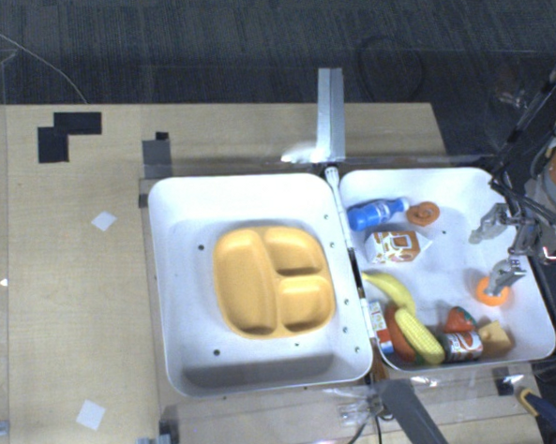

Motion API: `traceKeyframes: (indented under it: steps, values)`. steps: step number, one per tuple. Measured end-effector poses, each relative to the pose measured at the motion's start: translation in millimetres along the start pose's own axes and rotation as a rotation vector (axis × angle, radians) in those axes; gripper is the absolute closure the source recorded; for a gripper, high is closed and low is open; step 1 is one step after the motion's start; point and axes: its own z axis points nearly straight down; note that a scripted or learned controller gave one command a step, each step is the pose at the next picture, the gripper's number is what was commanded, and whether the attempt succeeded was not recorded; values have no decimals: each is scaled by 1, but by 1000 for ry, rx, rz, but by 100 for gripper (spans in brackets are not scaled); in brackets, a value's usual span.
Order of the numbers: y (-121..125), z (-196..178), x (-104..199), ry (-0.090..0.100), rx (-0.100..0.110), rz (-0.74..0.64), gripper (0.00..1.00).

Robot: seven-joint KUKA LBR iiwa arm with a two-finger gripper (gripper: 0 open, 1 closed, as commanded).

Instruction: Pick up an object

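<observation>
The arm (pixel 553 185) is reaching in from the right, its claw (pixel 503 247) hanging low with fingers spread apart.

Landmark: divider (pixel 347 250) between the bins. Left of it, left bin (pixel 182 269) holds a sectioned tray (pixel 270 281). Right of it, right bin (pixel 463 182): bottle (pixel 377 212) at the back beside divider, carton (pixel 395 247) before it, banana (pixel 391 289) and corn (pixel 418 335) nearer the front; ring (pixel 494 292) far from divider, under the gripper (pixel 507 249).
</observation>
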Motion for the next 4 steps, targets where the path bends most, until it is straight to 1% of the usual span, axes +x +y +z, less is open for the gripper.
traceKeyframes:
  steps: [1,2,3,4]
  values:
    - [2,61,42,-8,-1,190,0]
    - [2,41,36,-6,-2,492,0]
    - [12,89,38,-12,-2,534,0]
    - [2,89,48,-12,-5,672,0]
